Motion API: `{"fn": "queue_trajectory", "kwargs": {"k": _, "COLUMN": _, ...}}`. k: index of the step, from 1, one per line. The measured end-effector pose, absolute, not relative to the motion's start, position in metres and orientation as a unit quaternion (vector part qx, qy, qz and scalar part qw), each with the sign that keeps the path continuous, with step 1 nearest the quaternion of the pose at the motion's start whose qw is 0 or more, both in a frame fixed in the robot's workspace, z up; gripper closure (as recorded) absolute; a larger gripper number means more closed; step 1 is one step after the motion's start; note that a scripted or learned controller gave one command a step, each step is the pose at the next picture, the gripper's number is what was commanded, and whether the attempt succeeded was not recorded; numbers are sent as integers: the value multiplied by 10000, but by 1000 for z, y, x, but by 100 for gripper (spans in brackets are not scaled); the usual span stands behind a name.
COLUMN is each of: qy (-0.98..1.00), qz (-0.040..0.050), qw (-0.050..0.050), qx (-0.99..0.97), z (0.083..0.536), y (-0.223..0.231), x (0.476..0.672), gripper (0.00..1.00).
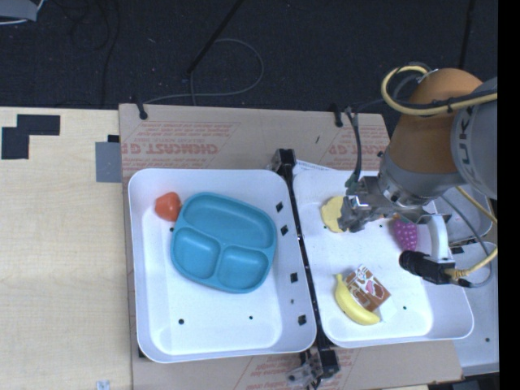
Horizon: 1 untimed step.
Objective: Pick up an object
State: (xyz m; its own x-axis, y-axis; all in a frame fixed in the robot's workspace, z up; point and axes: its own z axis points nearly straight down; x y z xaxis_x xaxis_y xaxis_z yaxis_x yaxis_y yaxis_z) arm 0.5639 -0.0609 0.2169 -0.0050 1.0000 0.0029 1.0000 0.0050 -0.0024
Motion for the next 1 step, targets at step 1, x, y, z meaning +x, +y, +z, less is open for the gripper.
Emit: {"fn": "queue_trajectory", "kwargs": {"k": 1, "qy": -7087, "qz": 3, "qw": 18, "qx": -7055, "z": 209, "y": -5, "x": 576, "gripper": 100}}
